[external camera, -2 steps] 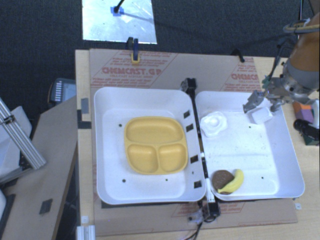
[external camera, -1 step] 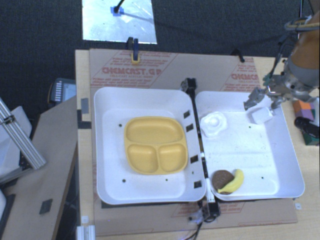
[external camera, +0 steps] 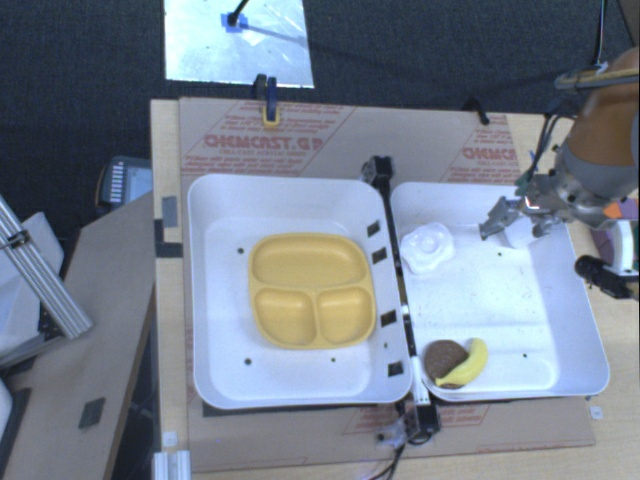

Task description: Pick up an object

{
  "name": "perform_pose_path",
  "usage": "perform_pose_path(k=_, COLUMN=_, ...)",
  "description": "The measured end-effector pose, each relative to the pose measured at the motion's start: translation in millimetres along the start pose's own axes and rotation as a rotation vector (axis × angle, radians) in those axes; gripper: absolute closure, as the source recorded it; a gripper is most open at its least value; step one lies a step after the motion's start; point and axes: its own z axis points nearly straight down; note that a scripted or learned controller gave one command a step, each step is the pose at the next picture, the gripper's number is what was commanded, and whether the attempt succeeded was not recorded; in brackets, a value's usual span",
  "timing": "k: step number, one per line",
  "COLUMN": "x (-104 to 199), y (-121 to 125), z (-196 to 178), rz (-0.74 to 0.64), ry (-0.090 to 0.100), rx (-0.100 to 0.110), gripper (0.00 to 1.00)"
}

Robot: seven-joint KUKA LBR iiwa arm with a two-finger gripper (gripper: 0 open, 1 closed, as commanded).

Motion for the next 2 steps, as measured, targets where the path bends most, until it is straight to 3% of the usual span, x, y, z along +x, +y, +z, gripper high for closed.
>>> perform_pose_path(k=2, x=0.5, y=7.1, z=104.7, rz=0.000, ry=0.000, rx=-0.002, gripper=0.00)
